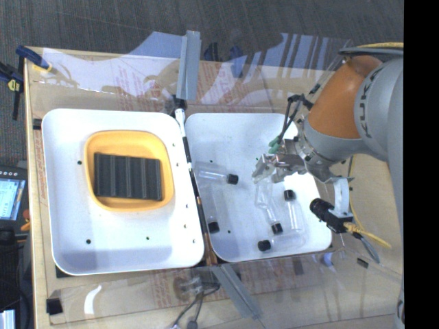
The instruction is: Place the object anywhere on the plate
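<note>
The tool (269, 168), its grip state impossible to tell, should settle squarely over the clear vial (264, 201) just below it.

Bright even light, soft shadows, sharp focus

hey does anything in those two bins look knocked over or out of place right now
Nothing looks spilled or broken. The clear vials with black caps in the right bin lie on their sides, scattered at different angles, not standing. In the left bin, the yellow plate carries a dark ridged insert sitting square.
</note>
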You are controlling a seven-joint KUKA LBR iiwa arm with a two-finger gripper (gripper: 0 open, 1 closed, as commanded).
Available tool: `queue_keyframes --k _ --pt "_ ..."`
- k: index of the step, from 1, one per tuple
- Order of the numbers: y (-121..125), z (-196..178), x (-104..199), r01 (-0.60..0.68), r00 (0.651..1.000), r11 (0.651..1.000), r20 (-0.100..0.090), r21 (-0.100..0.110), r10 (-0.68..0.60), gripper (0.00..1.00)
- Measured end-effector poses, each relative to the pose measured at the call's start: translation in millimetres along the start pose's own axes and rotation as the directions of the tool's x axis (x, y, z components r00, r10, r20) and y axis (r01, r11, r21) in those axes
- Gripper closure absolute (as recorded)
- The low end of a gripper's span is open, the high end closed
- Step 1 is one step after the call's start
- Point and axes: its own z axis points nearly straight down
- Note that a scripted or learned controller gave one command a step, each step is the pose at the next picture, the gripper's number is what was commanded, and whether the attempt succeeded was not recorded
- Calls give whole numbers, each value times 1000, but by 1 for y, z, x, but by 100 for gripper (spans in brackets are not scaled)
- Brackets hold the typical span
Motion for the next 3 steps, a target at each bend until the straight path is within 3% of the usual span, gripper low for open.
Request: queue_keyframes --k 1,2,3 --pt "13 -45 67 236 972 972 3 -2 -236 100" --pt "63 -30 109 493 870 870 3 -1 -493 100" --pt "78 -19 139 695 719 719 5 -2 -695 100"
